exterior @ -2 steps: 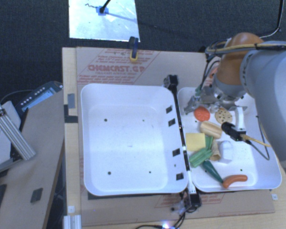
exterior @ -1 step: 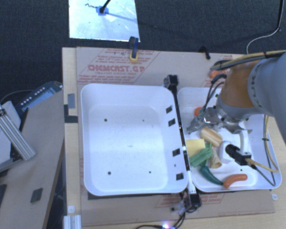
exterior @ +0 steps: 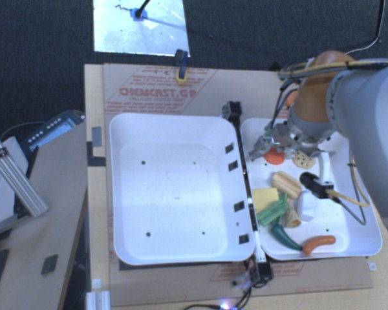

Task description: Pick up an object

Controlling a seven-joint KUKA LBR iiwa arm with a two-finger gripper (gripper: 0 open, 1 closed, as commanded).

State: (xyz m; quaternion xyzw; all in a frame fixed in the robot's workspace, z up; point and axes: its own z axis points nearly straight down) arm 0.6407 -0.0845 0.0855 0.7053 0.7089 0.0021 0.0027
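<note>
The right bin holds several toy foods. A red-orange round piece lies at its upper left, with a tan perforated disc beside it. Below them are a tan bread roll, a yellow wedge, a green bundle, a white block, a green chili and an orange sausage. My gripper is low over the bin's upper left corner, right at the red-orange piece. The wrist hides what lies under it.
The left bin is beside the right one, with black clips along the shared wall. A black part with a yellow cable hangs from the arm over the right bin. A yellow and blue clamp stands at the board's far edge.
</note>
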